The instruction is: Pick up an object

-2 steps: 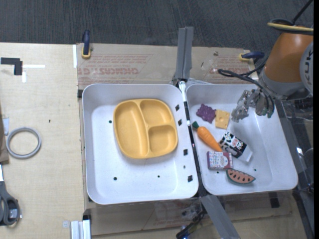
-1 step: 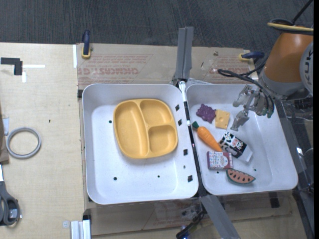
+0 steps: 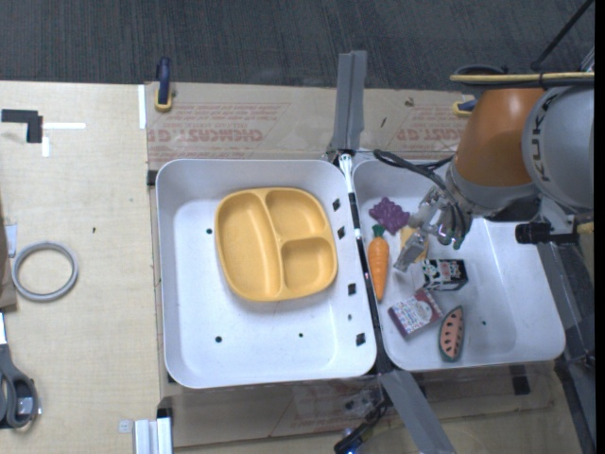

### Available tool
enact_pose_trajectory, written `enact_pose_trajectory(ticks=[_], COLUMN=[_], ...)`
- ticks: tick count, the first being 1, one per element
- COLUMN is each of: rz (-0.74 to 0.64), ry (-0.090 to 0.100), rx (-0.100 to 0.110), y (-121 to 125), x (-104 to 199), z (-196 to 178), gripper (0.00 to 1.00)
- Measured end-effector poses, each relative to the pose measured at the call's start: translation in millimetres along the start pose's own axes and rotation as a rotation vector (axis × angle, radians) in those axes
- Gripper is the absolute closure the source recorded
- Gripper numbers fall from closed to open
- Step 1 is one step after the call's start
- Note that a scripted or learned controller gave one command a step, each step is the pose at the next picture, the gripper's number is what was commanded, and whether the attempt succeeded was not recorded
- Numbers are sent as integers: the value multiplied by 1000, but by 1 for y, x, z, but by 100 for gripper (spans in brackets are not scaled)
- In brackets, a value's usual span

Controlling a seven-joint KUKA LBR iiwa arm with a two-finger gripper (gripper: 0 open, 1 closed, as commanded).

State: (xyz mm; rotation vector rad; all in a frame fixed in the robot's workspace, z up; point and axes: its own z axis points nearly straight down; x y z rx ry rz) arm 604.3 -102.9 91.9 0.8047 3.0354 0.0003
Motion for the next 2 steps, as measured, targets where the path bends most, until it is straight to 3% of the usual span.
enact_pose_trajectory(ticks=[1,2], rz=[-2,-72], ry=[-4,-3], rx=[1,0], y=[0,16], x=[-1,-3], z=[-10,-118], gripper=[100,100])
